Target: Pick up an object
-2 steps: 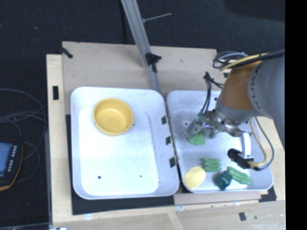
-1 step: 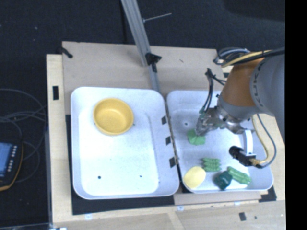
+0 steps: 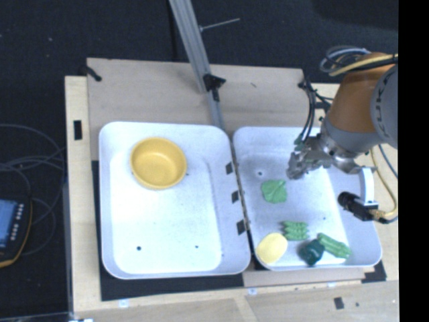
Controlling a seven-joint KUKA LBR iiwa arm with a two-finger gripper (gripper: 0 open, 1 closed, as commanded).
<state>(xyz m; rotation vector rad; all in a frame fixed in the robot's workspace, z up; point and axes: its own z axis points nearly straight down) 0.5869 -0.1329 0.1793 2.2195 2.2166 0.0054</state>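
Observation:
My gripper point(image 3: 298, 169) hangs over the right bin point(image 3: 258, 143), just up and right of a flat green leaf-shaped piece point(image 3: 273, 191), with a small gap between them. Nothing shows between its fingers. Near the bin's front edge lie a pale yellow round object point(image 3: 271, 247), a small green ridged piece point(image 3: 295, 231), a dark teal object point(image 3: 311, 252) and a light green long piece point(image 3: 334, 245). A yellow bowl point(image 3: 158, 162) sits upright in the back left of the left bin point(image 3: 167, 240).
A grey metal pole point(image 3: 194, 45) slants down from the top to the bench's back edge between the bins. The arm's wrist with its orange band point(image 3: 358, 96) and cables stands over the right bin's back right corner. A handheld pendant point(image 3: 10, 223) lies off the bench at left.

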